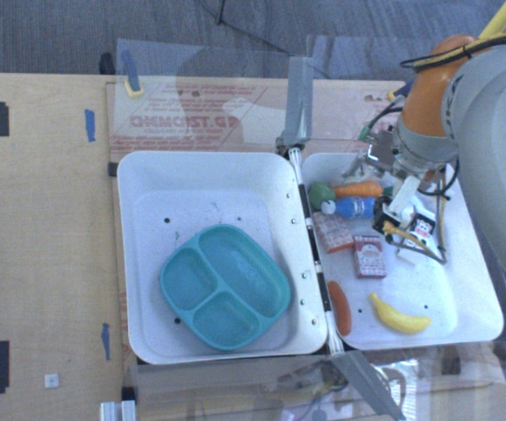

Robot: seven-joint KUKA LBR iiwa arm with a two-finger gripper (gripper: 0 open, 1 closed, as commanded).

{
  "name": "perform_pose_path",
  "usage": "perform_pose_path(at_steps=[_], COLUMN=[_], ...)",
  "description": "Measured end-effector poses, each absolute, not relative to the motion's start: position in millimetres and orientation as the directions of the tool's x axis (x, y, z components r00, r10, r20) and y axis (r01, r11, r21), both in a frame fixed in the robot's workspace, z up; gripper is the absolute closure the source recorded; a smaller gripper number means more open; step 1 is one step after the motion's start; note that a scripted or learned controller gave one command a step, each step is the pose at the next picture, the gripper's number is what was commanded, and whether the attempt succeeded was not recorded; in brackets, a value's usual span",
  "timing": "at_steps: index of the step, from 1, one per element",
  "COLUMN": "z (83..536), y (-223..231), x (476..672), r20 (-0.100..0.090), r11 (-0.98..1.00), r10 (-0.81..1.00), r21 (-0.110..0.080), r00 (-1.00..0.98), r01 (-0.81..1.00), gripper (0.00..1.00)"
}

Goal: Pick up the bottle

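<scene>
The bottle [352,207] is blue with a white cap and lies on its side near the back of the right bin [463,323], cap pointing left. An orange carrot [359,189] rests just behind it, touching it. My gripper [405,224] hangs below the orange wrist band, just right of the bottle's base and over the bin floor. Its white and black body and some cables crowd the tips. Nothing shows between them.
Around the bottle are a green item [321,193], a pinkish packet [332,232] and a red box [369,258]. A banana [399,316] and a red sausage [340,307] lie nearer the front. The left bin [147,182] holds a teal divided plate [224,286].
</scene>
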State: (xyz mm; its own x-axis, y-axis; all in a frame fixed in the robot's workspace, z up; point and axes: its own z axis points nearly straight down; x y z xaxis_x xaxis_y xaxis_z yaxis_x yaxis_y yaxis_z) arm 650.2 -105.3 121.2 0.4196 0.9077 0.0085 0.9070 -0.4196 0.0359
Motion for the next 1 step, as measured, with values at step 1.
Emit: perform_pose_path(at_steps=[1], z=[112.6], y=[-103.2], x=[641.0], r20=[0.001], r11=[-0.338], r10=[0.941], r21=[0.054], r00=[0.339], r01=[0.940], gripper=[0.00])
